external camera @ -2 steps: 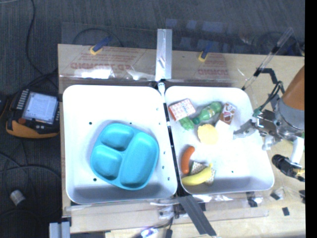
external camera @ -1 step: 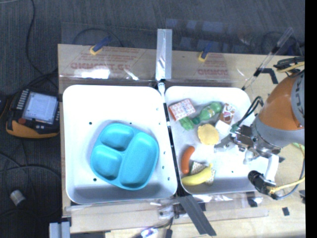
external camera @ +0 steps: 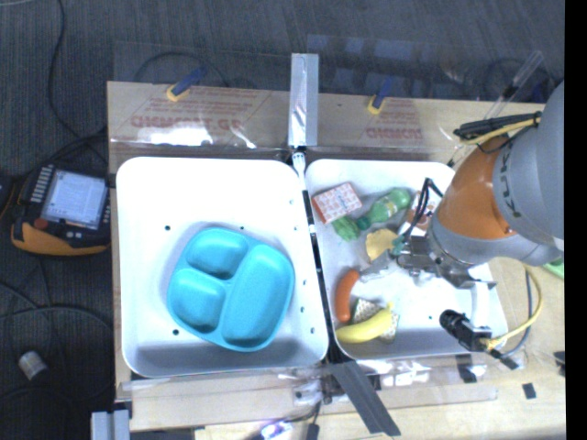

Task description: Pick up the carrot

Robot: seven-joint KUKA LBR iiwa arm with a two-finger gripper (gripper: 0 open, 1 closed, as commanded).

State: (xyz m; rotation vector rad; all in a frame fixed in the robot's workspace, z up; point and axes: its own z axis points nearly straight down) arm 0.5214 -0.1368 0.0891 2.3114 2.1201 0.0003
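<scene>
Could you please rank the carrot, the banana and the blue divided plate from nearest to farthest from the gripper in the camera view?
From the gripper:
1. Carrot, just to its left in the right bin.
2. Banana, below it near that bin's front edge; close to the carrot's range.
3. Blue divided plate, across in the left bin.

Faint red lettering on the cardboard sheets (external camera: 188, 117) behind the bins is too blurred to read.

1. Bins (external camera: 147, 200): white.
2. Divided plate (external camera: 231, 287): turquoise.
3. Carrot (external camera: 345, 295): orange.
4. Banana (external camera: 365, 326): yellow.
5. Bottle (external camera: 385, 205): green.
6. Small box (external camera: 335, 200): red-and-white print.
7. Desk (external camera: 211, 108): tan.
</scene>
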